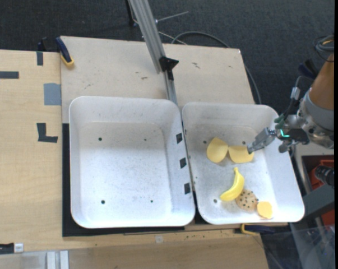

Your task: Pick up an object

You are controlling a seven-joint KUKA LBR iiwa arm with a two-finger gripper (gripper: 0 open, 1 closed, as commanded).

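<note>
The right bin (281, 175) holds several small items. A pale yellow round piece (216, 150) and a yellow wedge (241, 154) lie side by side near its middle. Closer to the front lie a banana (232, 186), a speckled brown cookie (246, 200) and a small orange piece (264, 209). My gripper (271, 143) hangs over the bin's right side, open, with nothing between its fingers. One grey finger (260, 140) points down-left, its tip just beside the wedge's right end.
The left bin (79, 150) stands next to the right one, with a shared divider wall (183, 150) between them. A slanted metal rail (149, 29) rises behind the bins. A yellow-handled clamp (64, 52) sits at the back left of the bench.
</note>
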